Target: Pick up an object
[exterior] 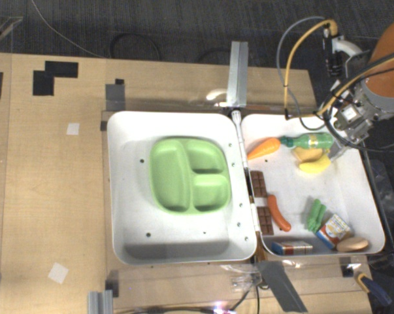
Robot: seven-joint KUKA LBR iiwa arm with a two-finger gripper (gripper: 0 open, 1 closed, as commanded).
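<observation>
Gripper [338, 148], jaw state indiscernible, hangs just right of the lemon [313, 166] in the right bin [374, 224]; it should centre over the lemon before descending.

A pale wooden bench [46, 195] fills the view below a strip of dark carpet at twelve o'clock. Two shallow white bins rest on it side by side: the left bin [128, 241] near the centre, the right bin [373, 221] at about three o'clock, their inner edges touching. Black patches [53, 77] mark the bench top at ten o'clock, beside a small black block [119, 82]. Two pale square tags lie on the wood, one [73, 129] at nine o'clock, another [58, 273] at eight o'clock.
</observation>
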